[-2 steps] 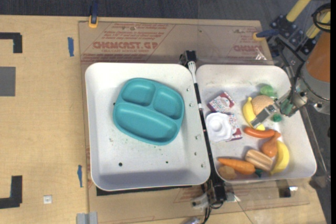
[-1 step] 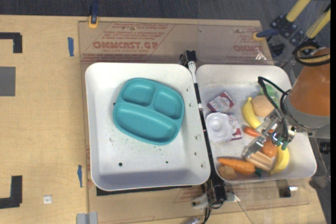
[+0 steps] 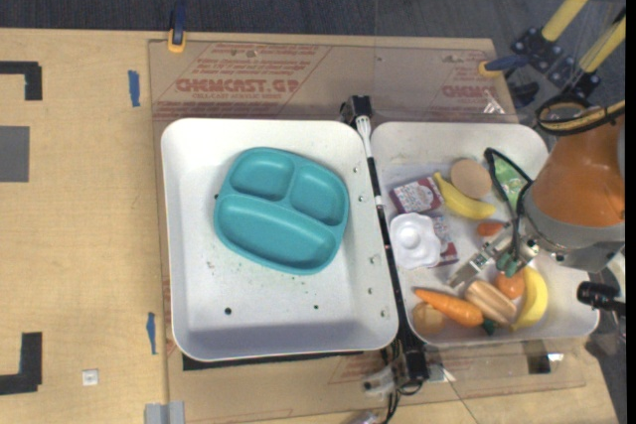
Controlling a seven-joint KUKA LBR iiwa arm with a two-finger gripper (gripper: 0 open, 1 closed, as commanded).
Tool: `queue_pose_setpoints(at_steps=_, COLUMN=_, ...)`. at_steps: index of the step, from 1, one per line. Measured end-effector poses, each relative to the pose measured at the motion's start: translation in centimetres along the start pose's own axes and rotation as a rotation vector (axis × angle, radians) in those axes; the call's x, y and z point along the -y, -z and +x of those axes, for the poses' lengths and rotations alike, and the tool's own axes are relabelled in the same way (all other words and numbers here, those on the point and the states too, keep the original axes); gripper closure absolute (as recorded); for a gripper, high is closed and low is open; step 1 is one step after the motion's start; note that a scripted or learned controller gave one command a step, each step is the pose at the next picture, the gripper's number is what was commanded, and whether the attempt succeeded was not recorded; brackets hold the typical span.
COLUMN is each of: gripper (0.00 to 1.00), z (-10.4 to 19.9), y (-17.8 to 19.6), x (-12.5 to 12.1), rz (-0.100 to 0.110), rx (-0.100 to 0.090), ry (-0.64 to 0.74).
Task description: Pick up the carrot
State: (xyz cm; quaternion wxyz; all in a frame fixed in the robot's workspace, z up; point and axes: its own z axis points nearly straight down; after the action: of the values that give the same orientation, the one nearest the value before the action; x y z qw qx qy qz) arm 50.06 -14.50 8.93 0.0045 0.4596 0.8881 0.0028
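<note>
The tapered orange plastic carrot (image 3: 449, 306) lies loose along the near edge of the right white bin (image 3: 566, 325), crowded by a tan bread roll (image 3: 492, 301), so the metal gripper (image 3: 487, 263) hovers just above it, its jaws narrowly parted and holding nothing.

The bench (image 3: 79, 213) is a pale wooden top, and a brown cardboard sheet (image 3: 318, 74) printed with red lettering lies flat across its middle. Two shallow white bins sit on that sheet, touching along a black seam. The right bin (image 3: 397, 139) lies directly beneath the gripper (image 3: 494, 263); the left bin (image 3: 189, 243) sits well to the gripper's left. Black tape corner marks (image 3: 22, 79) and a grey square (image 3: 12, 154) lie on the bare wood, far to the gripper's left. Short strips of blue tape (image 3: 133, 86) mark the cardboard's left edge, and a clamp (image 3: 178, 27) grips its far edge.
</note>
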Motion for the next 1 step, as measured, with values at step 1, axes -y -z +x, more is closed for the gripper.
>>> queue_pose_setpoints(at_steps=1, gripper=0.00, z=-0.75, y=-0.02, x=2.33, rz=-0.002, rx=0.007, ry=0.183)
